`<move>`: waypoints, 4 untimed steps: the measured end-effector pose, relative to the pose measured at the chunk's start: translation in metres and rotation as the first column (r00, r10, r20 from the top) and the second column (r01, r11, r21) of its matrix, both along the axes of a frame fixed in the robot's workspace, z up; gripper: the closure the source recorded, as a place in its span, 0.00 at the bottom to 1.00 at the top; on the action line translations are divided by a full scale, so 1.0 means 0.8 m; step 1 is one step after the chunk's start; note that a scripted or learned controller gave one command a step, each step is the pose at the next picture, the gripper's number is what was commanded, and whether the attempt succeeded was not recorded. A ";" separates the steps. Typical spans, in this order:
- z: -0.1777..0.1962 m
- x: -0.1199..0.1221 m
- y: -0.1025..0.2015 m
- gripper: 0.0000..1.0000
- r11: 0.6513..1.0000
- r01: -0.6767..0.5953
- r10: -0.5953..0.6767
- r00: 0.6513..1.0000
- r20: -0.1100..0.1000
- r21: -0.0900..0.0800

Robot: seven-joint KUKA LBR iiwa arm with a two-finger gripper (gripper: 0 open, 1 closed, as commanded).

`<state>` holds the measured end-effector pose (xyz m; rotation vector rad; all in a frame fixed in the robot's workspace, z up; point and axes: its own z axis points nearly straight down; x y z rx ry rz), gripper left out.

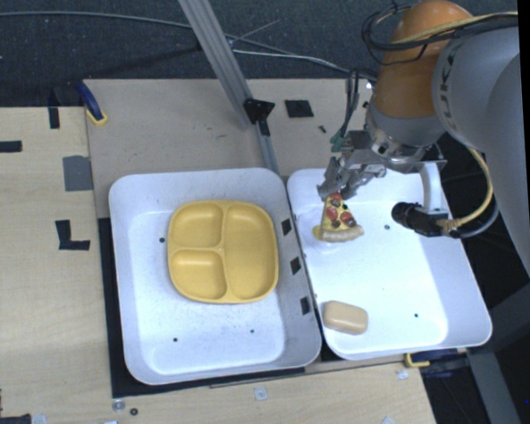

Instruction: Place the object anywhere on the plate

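A yellow plate (222, 251) with three compartments lies in the left bin (148, 348). A toy pizza slice (338, 220), with red and dark toppings and a tan crust, hangs or rests at the far left of the right bin (431, 286). My gripper (338, 191) comes down from the upper right and is shut on the slice's pointed top end. The slice's crust edge points toward the bin floor.
A tan, rounded block (345, 317) lies at the near left corner of the right bin. A grey pole (229, 65) slants up from behind the bins. A black cable fitting (418, 217) sticks out beside the wrist over the right bin.
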<state>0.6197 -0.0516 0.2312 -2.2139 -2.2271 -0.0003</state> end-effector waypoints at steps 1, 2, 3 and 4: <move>-0.016 0.014 0.063 1.00 1.000 0.000 0.000 1.000 -0.002 0.000; -0.006 0.031 0.123 1.00 1.000 -0.001 0.001 1.000 0.001 0.000; -0.003 0.045 0.191 1.00 1.000 0.000 0.000 1.000 0.000 0.000; -0.003 0.044 0.188 0.00 1.000 0.003 -0.003 1.000 -0.001 -0.002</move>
